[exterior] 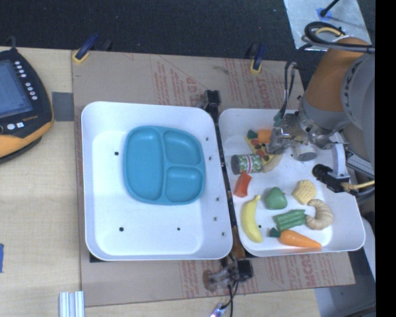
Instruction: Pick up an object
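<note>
Claw (282, 139) was down in the upper part of the right bin (356, 236), over the cluster of small items near the bin's top left corner. I could not tell its state, nor whether it had hold of anything, since my wrist and the clutter below hid the tips. Just beside it lay a small orange piece (264, 135) and a small jar with a green lid (245, 163) on its side. Lower in the same bin lay a red pepper (242, 184), a banana (251, 219), a green pepper (274, 198), a corn cob (304, 191), a croissant (320, 213), a green vegetable (290, 219) and a carrot (299, 240), none of them touched by me. The left bin (105, 230) held a blue divided plate (164, 164). On the bench (33, 216), at far left, rested a teach pendant (13, 107).
</note>
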### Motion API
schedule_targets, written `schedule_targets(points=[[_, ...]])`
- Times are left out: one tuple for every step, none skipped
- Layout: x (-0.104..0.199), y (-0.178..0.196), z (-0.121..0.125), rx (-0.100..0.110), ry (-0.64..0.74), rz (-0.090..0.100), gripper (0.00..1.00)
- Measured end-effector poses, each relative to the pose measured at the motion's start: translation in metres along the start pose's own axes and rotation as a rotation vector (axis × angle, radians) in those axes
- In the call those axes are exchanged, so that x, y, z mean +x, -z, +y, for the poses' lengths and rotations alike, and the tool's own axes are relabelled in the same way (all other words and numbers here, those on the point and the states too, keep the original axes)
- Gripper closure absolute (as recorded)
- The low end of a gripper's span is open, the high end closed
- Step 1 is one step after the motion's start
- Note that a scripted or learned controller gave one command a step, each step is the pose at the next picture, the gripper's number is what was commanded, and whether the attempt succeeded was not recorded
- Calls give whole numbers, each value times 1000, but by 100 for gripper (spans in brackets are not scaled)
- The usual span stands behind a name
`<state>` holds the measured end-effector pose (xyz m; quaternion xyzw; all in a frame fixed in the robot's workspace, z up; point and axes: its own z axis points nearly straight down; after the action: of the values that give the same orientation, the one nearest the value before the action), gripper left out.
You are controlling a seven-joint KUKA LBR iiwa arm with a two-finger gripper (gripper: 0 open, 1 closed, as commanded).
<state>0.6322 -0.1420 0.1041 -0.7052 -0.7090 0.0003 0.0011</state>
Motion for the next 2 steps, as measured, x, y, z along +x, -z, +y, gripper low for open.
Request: schedule_targets(points=[[0,0,0,1,1,0,0],[27,-12,9,1,0,-1,0]])
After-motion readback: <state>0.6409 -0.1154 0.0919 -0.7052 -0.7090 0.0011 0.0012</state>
